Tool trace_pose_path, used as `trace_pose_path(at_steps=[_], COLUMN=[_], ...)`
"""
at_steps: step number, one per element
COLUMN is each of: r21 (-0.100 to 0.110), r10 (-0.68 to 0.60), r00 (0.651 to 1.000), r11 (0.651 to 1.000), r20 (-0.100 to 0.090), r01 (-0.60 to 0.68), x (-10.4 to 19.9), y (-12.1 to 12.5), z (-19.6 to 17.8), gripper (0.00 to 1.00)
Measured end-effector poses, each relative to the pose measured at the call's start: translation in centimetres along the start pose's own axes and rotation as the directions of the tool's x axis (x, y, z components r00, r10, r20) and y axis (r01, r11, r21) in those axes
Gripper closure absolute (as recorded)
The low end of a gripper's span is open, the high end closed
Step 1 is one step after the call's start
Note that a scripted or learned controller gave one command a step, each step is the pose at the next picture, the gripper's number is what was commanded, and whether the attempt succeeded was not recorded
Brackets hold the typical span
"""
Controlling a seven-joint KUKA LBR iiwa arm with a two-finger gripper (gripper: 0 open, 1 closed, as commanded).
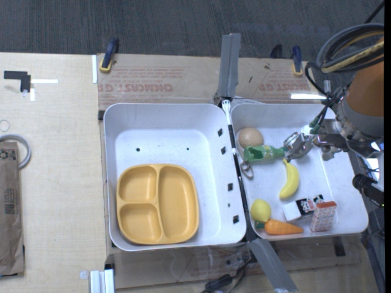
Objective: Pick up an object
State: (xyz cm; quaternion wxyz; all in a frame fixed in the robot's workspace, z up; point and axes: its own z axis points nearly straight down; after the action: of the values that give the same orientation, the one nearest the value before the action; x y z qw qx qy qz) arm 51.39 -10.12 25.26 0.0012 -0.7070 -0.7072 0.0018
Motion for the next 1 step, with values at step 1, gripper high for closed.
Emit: trace_pose_path(at_steps=[1], r21=[-0.001], r10=[-0.077], r00=[0.997], r11=[0.997], r20=[-0.001], r01=[0.077], x=[-4.19], y=[1.85], z=[12.21], gripper=[0.0])
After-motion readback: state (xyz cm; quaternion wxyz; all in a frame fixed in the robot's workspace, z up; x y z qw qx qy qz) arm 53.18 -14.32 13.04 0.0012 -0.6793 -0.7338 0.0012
